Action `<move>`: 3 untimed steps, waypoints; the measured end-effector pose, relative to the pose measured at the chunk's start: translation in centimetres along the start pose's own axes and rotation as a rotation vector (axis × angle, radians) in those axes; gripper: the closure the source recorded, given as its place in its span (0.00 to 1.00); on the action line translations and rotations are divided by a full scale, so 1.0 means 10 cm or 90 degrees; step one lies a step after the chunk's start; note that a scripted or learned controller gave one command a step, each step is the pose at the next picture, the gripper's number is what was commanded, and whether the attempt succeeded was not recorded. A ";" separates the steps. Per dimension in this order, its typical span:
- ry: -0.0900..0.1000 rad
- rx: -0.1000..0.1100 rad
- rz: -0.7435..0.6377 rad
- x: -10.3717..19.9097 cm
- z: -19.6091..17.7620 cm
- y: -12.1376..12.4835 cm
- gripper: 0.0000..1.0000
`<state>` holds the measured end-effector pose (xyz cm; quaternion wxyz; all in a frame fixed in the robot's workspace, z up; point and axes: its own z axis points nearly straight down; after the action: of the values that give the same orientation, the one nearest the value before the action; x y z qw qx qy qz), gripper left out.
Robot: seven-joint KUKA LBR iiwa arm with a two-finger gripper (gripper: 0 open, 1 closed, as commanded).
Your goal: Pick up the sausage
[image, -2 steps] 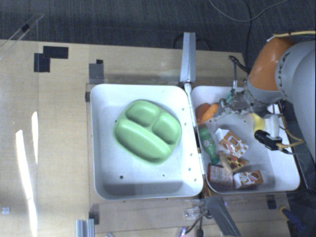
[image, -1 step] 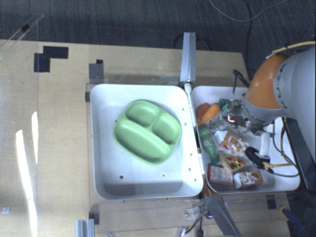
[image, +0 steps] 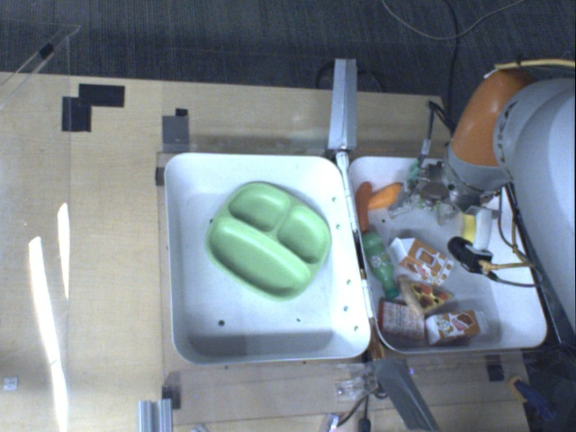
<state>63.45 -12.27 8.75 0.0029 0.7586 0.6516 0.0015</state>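
Clearly enough, the gripper [image: 430, 190] hangs low in the far corner of the right bin [image: 531, 331]; whether its jaws are apart or together I cannot tell. Just beside it lies the sausage [image: 363, 203], reddish, lying along the bin's left wall with an orange carrot-like piece [image: 387, 195] touching it. I judge the approach aims there. Packets [image: 426, 264] crowd nearer. A green divided plate [image: 268, 238] fills the left bin [image: 189, 331]. The arm [image: 526, 142] bends steeply down from the right.

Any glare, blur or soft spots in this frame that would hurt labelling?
Camera view: pale reflections streak the clear sheet at the left; the green three-part plate is evenly lit and fairly sharp; the small food packets in the right white bin look soft, labels unreadable.
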 end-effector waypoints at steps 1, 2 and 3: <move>0.002 -0.002 0.033 0.34 -0.01 -0.40 0.00; 0.003 -0.007 0.029 0.36 -0.14 -0.37 1.00; 0.003 -0.007 0.029 0.36 -0.14 -0.37 0.00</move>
<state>60.33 -8.19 10.13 0.0053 0.7732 0.6341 0.0070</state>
